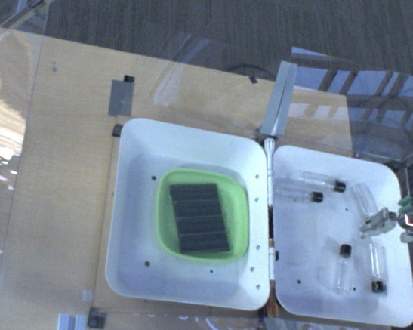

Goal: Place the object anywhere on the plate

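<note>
Nearby, clear vials (318,182) lie scattered beside plate (203,215).

The pale wooden worktop (60,178) carries two white bins side by side, one bin (391,312) lying just beside the claw (378,221) and the other bin (120,263) well apart from it.

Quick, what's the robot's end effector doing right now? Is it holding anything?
End effector: sits low over the right bin among the clear vials; too small and blurred to tell whether it holds anything.
</note>
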You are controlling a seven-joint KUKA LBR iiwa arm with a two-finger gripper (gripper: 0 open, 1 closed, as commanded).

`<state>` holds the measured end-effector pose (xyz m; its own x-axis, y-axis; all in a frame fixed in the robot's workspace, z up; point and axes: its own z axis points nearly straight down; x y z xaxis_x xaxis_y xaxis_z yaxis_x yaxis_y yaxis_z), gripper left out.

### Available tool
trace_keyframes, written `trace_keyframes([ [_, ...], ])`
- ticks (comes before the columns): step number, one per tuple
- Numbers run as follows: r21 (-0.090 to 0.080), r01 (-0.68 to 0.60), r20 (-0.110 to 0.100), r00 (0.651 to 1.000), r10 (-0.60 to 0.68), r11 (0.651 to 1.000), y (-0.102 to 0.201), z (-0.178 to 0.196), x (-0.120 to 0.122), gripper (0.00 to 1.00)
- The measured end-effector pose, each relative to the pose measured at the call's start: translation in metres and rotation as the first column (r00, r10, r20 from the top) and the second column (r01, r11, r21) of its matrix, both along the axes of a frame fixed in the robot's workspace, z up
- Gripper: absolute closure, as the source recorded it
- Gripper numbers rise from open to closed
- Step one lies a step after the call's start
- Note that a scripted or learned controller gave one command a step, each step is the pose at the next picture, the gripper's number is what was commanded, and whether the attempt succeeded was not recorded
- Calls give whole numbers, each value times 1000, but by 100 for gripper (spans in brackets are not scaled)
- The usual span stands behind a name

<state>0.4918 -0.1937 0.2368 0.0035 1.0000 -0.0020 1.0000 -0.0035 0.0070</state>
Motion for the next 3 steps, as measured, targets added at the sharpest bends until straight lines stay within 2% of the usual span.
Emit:
trace_keyframes([
  [1, 0, -45, 0, 999, 45, 999, -12, -5, -3, 0],
  [2, -1, -25, -1, 1000, 25, 1000, -12, -2, -3, 0],
  [3, -1, 85, 4, 996, -85, 996, -12, 100, -3, 0],
])
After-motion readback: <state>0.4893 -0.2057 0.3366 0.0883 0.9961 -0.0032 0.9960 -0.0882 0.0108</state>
